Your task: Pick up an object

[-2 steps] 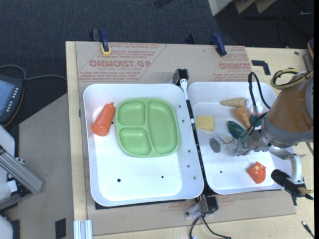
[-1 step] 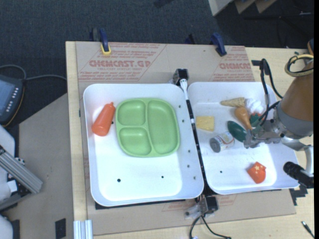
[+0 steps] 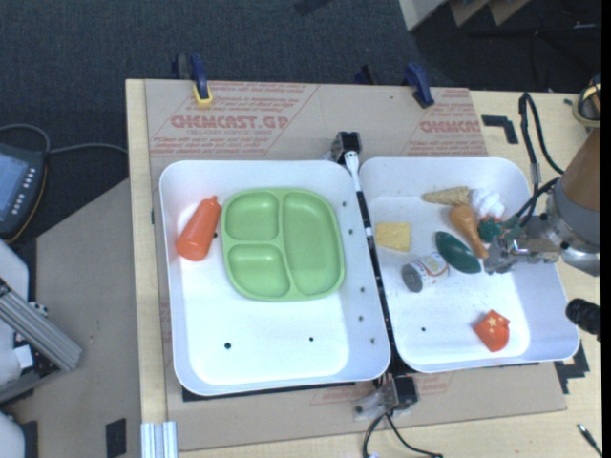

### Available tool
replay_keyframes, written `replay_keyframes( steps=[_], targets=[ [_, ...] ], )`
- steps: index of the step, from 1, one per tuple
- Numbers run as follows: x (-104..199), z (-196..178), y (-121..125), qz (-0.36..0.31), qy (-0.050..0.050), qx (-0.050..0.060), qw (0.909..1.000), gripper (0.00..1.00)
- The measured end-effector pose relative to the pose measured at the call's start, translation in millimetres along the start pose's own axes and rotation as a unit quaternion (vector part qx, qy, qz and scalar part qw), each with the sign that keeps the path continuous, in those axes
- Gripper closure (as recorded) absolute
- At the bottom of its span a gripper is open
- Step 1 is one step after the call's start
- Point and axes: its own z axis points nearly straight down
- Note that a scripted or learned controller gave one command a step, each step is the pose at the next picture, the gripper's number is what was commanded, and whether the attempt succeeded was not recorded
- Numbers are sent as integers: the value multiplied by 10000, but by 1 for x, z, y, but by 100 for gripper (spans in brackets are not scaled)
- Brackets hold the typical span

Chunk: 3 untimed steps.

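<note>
You see two white bins side by side on the surface [image 3: 286, 113], which is a board printed with red lettering and held by two blue clamps along its upper edge.

The left bin [image 3: 191, 351] holds a green divided plate [image 3: 284, 243] in its upper middle, and an orange bottle [image 3: 198, 228] lies tilted just beside the plate's left edge.

The right bin [image 3: 449, 346] carries the loose pieces you might pick. Near its upper left sits a yellow block [image 3: 393, 236]. Toward the upper right lies a waffle cone with white topping [image 3: 462, 197], and just below it a carrot [image 3: 468, 227] slants downward to the right. A dark green oval piece [image 3: 458, 252] lies just beside the carrot's lower left. A small can with a grey end [image 3: 422, 272] rests on its side near the bin's centre. A red strawberry [image 3: 492, 330] sits alone in the lower right, well apart from the rest.

The arm enters from the right of the frame, and the pincer [image 3: 498, 256] is low over the right bin, close to the lower end of the carrot and the green piece. You cannot tell whether it is wide, narrow or gripping anything, since the tips are blurred against the clutter.
</note>
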Motion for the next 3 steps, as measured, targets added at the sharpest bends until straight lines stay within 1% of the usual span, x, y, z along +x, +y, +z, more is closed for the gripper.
replay_keyframes(
  steps=[1,2,3],
  targets=[
    [0,-24,1,-4,2,4,10000,100],
    [49,-34,12,-32,15,9,10000,100],
    [108,-38,16,-37,23,17,10000,100]
  ],
)
